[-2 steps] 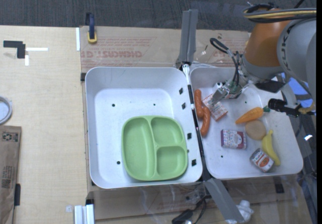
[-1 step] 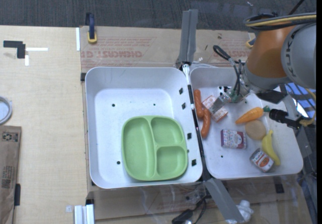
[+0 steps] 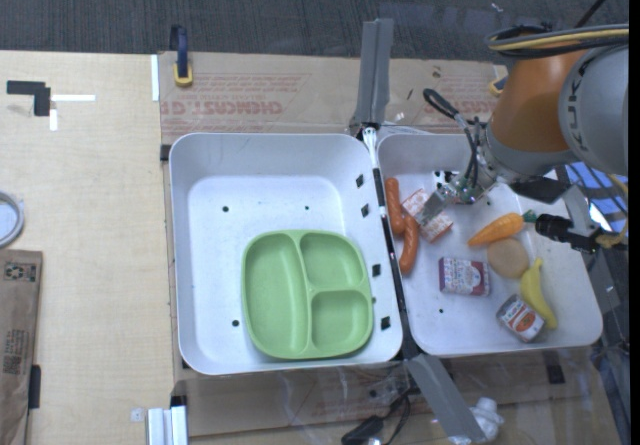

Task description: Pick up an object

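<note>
Lowest in the frame, toward the bottom right, a small can (image 3: 520, 319) lies on its side in the right bin (image 3: 580, 333), with a banana (image 3: 538, 291) just beside it on the right. Above them sit a pale round item (image 3: 507, 258), a small red-and-white carton (image 3: 464, 276) and a carrot (image 3: 497, 229). Along that bin's left wall two sausages (image 3: 403, 223) lie end to end, probably having rolled against the wall. All the loose items are gathered in this bin, which suggests it is the source for picking.

Left of centre, the left bin (image 3: 200, 233) bears a green divided plate (image 3: 308, 292) in its lower half; it looks like the place where picked things are meant to go.

From the upper right the arm (image 3: 560, 103) reaches down over the right bin's upper part, and the gripper (image 3: 462, 191) hangs low near a small red-and-white packet (image 3: 434, 216) that lies just below and left of it. Whether the pincer is open or closed cannot be told at this size, nor whether it has hold of anything; nothing is plainly seen clamped in it. Judging by that low position, the packet is the likely target, and the attempt seems at its reaching stage. The packet lies flat and close to the sausages, so a descent slightly off could nudge them instead.
</note>
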`<state>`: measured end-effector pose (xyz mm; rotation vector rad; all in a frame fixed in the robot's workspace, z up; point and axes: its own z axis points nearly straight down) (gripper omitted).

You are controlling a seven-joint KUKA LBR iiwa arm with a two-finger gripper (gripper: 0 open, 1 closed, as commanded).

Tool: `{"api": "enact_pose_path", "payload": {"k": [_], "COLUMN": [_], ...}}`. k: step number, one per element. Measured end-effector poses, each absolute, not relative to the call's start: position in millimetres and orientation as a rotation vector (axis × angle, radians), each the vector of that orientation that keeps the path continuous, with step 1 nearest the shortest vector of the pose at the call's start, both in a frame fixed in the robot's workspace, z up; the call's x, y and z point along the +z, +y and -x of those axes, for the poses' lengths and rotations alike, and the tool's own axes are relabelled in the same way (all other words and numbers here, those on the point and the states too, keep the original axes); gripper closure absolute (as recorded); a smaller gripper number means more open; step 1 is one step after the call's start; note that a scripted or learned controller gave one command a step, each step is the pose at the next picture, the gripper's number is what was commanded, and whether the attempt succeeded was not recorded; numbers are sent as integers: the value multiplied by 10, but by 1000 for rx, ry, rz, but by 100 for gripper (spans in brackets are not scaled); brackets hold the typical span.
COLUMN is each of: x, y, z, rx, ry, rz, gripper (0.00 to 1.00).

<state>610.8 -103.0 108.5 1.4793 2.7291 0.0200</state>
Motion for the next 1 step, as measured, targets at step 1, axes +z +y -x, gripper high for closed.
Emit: {"api": "enact_pose_path", "payload": {"k": [1], "x": [1081], "y": [-1082], "z": [-6122], "rx": [12], "ry": [2818], "rz": [-1313], "gripper": [0]}}
